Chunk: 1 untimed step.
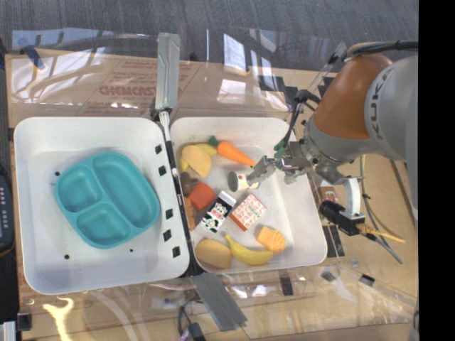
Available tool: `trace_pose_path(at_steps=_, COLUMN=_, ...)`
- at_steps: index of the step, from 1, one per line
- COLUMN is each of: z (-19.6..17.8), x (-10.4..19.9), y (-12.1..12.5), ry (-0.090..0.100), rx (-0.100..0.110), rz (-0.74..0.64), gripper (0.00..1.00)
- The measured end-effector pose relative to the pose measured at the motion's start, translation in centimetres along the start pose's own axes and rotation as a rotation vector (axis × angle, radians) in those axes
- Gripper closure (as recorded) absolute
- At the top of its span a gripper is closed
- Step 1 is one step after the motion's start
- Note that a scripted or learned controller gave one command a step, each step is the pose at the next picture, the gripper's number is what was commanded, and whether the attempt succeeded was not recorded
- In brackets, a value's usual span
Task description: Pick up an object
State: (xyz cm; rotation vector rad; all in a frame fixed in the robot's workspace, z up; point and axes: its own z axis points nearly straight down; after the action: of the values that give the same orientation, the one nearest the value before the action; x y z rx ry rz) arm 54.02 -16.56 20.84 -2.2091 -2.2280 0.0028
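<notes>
Jaws point(257, 172) are hanging low inside the right bin point(307, 212), and whether they are spread or closed is impossible to tell from this angle; nothing is visibly sitting between them. Nearest the camera, along the bin's front wall, a tan potato-like piece point(212, 253) is lying beside a yellow banana point(249, 251), with an orange waffle-textured piece point(271, 239) just beside the banana's tip. Moving back, a black-and-white carton point(215, 217) and a red-and-white box point(248, 212) are lying side by side, a red block point(202, 196) to their left. A small white cup-like item point(235, 182) is lying just beside the jaws. Further back, a carrot point(233, 152) and a yellow fruit point(197, 161) are resting near the rear wall. Over in the left bin point(35, 190), a teal divided plate point(106, 199) is lying flat.
</notes>
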Motion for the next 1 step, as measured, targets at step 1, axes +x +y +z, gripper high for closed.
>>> trace_pose_path(at_steps=1, z=11.66, x=0.61, y=9.9, ry=0.001, rx=0.001, rz=-0.067, gripper=0.0)
